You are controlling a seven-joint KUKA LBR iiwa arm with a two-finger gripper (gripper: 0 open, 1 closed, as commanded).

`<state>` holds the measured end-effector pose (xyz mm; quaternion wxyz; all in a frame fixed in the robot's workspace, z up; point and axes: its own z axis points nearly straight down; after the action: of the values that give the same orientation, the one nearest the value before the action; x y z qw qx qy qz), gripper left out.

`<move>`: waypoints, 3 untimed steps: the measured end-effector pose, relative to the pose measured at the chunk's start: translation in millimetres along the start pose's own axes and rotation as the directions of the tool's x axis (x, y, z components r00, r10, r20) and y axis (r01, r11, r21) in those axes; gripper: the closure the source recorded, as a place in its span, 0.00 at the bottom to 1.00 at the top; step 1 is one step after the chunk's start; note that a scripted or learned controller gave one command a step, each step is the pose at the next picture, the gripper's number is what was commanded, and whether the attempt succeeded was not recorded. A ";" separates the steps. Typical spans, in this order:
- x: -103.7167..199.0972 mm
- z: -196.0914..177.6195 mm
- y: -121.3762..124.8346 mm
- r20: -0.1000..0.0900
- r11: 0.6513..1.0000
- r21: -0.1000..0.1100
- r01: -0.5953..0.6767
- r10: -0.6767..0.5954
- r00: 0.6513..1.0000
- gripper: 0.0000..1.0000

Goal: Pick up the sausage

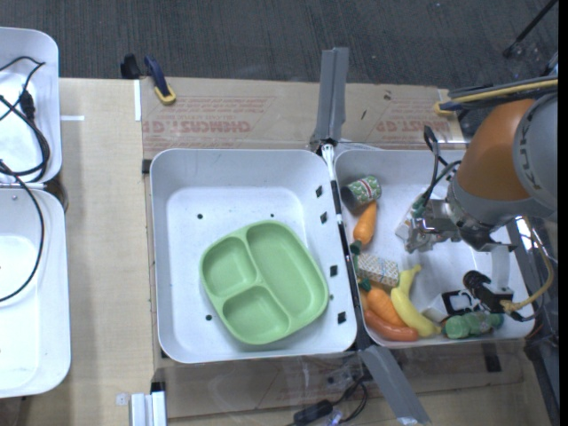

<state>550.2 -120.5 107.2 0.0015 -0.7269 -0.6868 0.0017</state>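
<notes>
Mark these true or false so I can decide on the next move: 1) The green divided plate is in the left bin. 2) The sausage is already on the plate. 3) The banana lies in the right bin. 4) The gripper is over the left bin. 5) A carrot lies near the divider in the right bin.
1) True. The green divided plate sits in the left bin.
2) False. The sausage lies at the near edge of the right bin, beside the banana.
3) True.
4) False. The gripper is over the right bin, up from the banana.
5) True. The carrot lies close to the divider, just below a small green can.
</notes>
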 end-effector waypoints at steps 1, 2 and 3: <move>25.9 16.7 99.9 0.006 0.992 0.029 -0.125 0.125 0.992 1.00; 27.5 16.2 103.2 0.004 0.992 0.013 -0.122 0.122 0.992 0.00; 28.2 16.3 46.0 0.002 0.997 -0.001 -0.079 0.079 0.997 0.00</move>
<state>597.7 -94.9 90.7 0.0003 -0.7534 -0.6575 0.0019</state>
